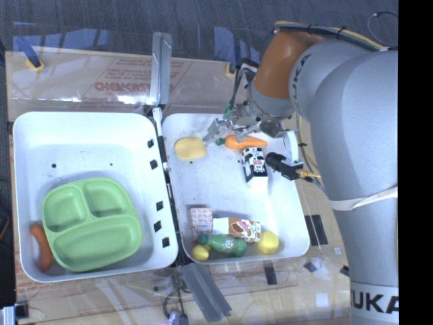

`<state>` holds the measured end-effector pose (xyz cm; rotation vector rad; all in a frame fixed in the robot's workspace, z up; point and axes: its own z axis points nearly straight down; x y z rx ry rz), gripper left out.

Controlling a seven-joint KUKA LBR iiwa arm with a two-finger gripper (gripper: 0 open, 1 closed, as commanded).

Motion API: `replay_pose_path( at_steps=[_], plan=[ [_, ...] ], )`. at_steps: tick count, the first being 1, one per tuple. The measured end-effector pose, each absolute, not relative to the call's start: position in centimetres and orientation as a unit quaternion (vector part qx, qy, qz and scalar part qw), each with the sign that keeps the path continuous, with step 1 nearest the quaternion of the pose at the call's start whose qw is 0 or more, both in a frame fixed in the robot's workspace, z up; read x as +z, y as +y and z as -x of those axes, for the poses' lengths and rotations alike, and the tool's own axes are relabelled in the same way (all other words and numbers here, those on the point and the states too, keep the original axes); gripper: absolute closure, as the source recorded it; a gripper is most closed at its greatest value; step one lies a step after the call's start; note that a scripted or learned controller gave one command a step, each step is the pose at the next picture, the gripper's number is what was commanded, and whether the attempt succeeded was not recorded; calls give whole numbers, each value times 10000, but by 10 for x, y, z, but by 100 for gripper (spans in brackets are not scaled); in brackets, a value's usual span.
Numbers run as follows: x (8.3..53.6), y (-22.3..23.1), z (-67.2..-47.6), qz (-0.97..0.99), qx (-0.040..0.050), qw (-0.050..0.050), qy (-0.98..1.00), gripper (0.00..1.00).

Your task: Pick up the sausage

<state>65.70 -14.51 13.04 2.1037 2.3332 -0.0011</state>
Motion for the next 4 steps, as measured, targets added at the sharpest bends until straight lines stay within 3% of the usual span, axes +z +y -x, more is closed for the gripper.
replay_pose_path(
  at_steps=[1,2,3,4],
  plan=[
    [92,-96,-657,-6293,-8,-12,7771,0],
    [92,-96,-657,-6294,-8,-10,7771,0],
    [170,-125,-658,-6294,1,6,7771,0],
    [91,-95,-656,-5965,-9,-13,8026,0]
  ],
)
